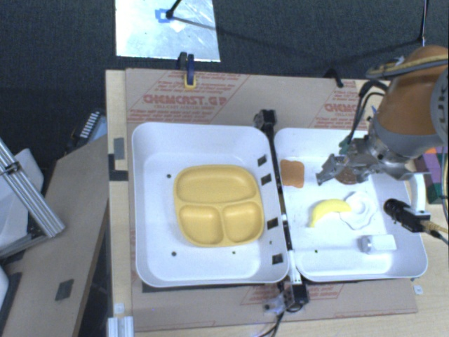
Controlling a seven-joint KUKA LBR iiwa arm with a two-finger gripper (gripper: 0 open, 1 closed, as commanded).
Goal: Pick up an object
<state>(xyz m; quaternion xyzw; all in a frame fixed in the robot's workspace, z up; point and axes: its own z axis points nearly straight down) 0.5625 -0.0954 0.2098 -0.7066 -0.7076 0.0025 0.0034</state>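
Observation:
My gripper (pixel 335 170) hangs over the upper middle of the right bin (pixel 414 258), on the grey arm with its orange band (pixel 414 100). A small brown round thing (pixel 348 177) lies right under it, partly hidden. A brown toast slice (pixel 292 173) lies just left of the gripper, near the bin's left wall. Below the gripper are a yellow banana (pixel 328 211) and a white fried egg (pixel 358 215), touching each other. A small white-grey block (pixel 377 243) rests near the front right corner.
The left bin (pixel 151 153) holds a yellow divided plate (pixel 217 204). A black clip strip (pixel 275 188) runs between the bins. A black part (pixel 403 215) juts in at the right bin's right side. Cables trail from the arm.

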